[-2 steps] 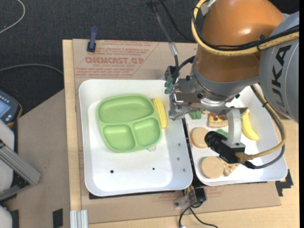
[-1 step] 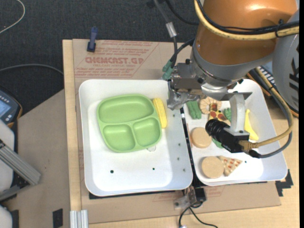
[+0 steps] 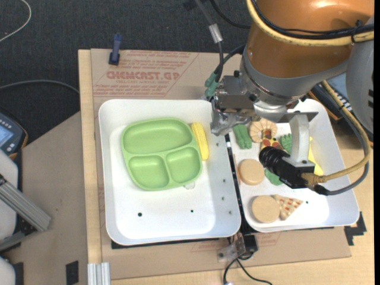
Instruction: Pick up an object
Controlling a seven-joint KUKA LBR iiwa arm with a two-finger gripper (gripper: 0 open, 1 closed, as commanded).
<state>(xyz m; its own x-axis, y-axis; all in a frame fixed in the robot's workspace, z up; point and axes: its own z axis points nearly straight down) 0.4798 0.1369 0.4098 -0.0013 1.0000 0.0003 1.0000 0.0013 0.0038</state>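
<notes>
White bins sit side by side on a cardboard sheet (image 3: 148,79) printed in red. In the left bin (image 3: 119,209) a green plate (image 3: 160,154) with three compartments lies flat, toward 11 o'clock of the bin's middle. A yellow piece (image 3: 200,140) touches the plate's rim at 2 o'clock. The arm (image 3: 309,22) comes in from 1 o'clock, and its gripper (image 3: 221,125) hangs over the wall between the bins, near the 12 o'clock end. Whether the gripper is open or closed cannot be told, and nothing is seen held in it. The nearest toy is a green piece (image 3: 241,136), just beside the gripper at its 4 o'clock, in the right bin (image 3: 341,212). A patterned disc (image 3: 262,130) lies at 3 o'clock of that piece. A tan disc (image 3: 250,171) lies near the bin's 9 o'clock side. A second tan disc (image 3: 265,209) sits at 7 o'clock, with a pizza slice (image 3: 291,206) touching its 3 o'clock edge.
</notes>
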